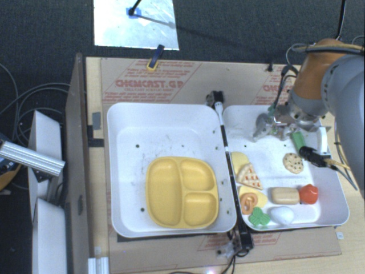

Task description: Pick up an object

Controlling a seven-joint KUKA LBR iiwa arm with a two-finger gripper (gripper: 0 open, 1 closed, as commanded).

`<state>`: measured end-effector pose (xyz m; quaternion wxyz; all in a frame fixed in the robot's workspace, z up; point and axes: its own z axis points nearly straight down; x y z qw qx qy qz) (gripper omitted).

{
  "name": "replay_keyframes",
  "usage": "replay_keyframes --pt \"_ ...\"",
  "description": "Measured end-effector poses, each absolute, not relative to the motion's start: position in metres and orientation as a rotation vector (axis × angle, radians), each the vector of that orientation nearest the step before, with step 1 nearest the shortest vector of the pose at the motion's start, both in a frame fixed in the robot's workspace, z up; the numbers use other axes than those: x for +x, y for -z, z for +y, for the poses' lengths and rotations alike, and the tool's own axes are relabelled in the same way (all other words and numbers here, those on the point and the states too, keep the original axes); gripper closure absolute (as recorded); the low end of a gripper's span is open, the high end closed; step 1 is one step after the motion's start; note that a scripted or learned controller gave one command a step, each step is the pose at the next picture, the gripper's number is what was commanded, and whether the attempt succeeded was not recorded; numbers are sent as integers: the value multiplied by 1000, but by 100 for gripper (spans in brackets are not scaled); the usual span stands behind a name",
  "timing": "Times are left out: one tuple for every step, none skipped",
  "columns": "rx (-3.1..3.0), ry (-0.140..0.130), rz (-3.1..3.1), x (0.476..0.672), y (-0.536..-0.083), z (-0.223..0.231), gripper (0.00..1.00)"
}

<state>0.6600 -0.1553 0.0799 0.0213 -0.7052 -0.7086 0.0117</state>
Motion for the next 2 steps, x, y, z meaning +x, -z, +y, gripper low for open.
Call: replay_keyframes --pt "-2179 -21 -2188 662 -81 -190 0" --pt "-2225 5 -2225 643 -150 -207 0"
